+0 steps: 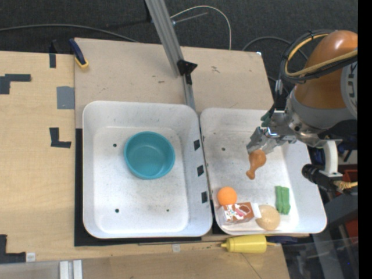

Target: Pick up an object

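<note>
Arm (325, 80) enters from 3 o'clock, orange band up, wrist over the right bin (232, 127). Gripper (260, 147) sits over the bin's middle, toward its 3 o'clock side. A drumstick (256, 162), orange-brown, hangs from between the fingers, thick end up in the grip, thin end pointing down toward 7 o'clock. Fingers closed narrow on it. Whether the drumstick's lower end touches the bin floor: cannot tell.

Right bin, 6 o'clock edge: orange ball (227, 196), just beside it a red-and-white packet (238, 212), touching a tan round item (268, 218) at its 3 o'clock. Green piece (282, 199) lies just above the tan item, near the bin's 3 o'clock wall.

Left bin (104, 156): blue bowl (150, 154), upright, near centre.

Yellow bottle (247, 244) lies on its side on the bench, outside the right bin at 6 o'clock.

Grey pole (168, 31) runs from 12 o'clock down to between the bins.
</note>
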You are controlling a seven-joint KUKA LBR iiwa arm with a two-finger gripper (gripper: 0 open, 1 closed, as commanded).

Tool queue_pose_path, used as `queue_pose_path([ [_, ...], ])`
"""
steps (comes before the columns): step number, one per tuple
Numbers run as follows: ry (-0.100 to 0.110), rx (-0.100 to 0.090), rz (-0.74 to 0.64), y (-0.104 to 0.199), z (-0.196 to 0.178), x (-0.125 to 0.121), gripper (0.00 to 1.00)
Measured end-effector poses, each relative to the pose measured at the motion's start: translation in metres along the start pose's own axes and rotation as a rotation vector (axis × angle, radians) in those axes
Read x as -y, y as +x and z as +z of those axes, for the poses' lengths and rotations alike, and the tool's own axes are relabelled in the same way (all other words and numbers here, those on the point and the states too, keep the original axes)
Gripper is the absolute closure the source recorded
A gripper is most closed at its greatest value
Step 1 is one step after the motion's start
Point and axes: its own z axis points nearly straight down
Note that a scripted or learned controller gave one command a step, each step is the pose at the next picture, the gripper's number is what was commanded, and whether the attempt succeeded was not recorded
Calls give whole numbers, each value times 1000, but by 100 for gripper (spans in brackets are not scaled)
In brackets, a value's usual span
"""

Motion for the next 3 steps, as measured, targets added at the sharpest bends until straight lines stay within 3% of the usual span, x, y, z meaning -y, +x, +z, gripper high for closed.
queue_pose_path([
  [3,-1,1,-1,169,6,-22,100],
])
